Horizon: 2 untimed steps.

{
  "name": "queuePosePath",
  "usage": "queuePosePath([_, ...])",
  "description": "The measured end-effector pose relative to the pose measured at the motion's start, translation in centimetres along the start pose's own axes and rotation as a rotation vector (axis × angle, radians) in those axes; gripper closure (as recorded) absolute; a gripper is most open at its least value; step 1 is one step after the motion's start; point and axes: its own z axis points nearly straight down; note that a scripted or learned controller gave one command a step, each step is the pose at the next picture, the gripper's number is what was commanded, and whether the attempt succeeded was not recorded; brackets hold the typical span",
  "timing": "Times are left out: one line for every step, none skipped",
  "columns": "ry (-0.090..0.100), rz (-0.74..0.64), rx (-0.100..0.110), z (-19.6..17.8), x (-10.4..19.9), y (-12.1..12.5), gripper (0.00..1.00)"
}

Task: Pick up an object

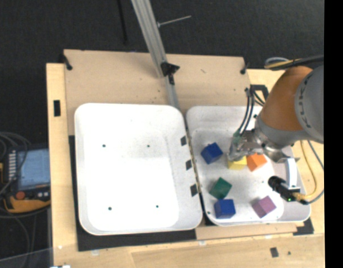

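Camera view: found gripper (238, 149) low in right bin (211, 119), just above yellow block (236, 163) lying against orange block (256, 161), seemingly lined up to grab it; could not tell whether open or closed.

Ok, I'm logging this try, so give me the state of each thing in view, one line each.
Gripper: low in the right bin, over the yellow block.
Yellow block: on the bin floor, partly under the gripper, touching the orange block.
Orange block: on the floor, beside the gripper.
Upper blue block: resting, apart.
Green block: resting, tilted.
Lower blue block: resting.
Purple block: resting.
Right bin: holds all six blocks.
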Motion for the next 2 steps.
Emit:
queuePosePath([0.009, -0.012, 0.022, -6.4, 0.0, 0.3, 1.0])
queuePosePath([0.009, -0.013, 0.022, -11.5, -0.2, 0.6, 1.0])
